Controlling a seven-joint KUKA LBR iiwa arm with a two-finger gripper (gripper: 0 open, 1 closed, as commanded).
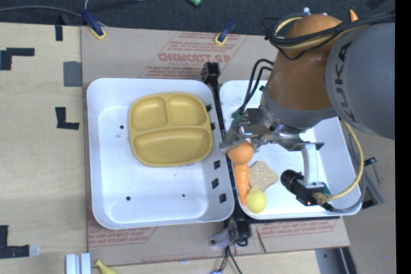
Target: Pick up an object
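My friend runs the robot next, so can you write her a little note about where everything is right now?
Gripper: low over the right bin's left side, just above the orange; grip unclear.
Right bin: orange, carrot, bread slice and lemon clustered near the front-left corner.
Left bin: yellow divided plate.
Done: nothing visibly lifted.
Left: pick up one object.

Light is even and fairly bright from overhead; you get soft, short shadows inside the left bin [103, 157] along its rims. Mild glare on the orange band [302, 67]. Focus slightly soft, detail grainy throughout.
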